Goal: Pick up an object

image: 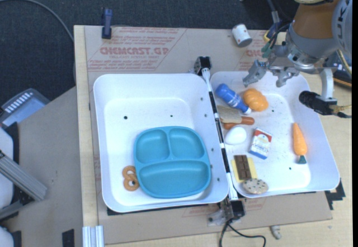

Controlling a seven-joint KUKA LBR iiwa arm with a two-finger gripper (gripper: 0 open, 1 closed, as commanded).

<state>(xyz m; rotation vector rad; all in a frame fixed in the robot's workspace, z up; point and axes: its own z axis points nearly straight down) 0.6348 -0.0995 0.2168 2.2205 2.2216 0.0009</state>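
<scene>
Currently I hold the jaws spread wide, nothing between them, hovering just beyond the orange fruit [255,99]; next, descend and close.

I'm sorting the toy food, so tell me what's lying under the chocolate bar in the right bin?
The chocolate bar lies on a yellow slice, whose edge shows along its right side. A cookie sits just below them. The rest of the slice is covered.
</scene>
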